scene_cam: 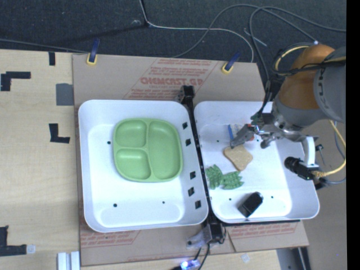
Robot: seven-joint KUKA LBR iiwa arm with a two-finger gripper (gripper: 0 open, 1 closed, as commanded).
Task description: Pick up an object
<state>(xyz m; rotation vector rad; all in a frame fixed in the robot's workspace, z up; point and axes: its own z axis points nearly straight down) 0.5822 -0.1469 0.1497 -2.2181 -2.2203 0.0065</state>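
**Gripper low over the right bin**

Nearest, a matte black block (250, 203), then a crinkly green leafy piece (224, 178). The tan, bread-like slice (239, 158) lies flat mid right bin (292, 207). The gripper (243, 138) sits just above it, fingers apart, gripping nothing. Left bin (95, 151): smooth green divided plate (148, 149).
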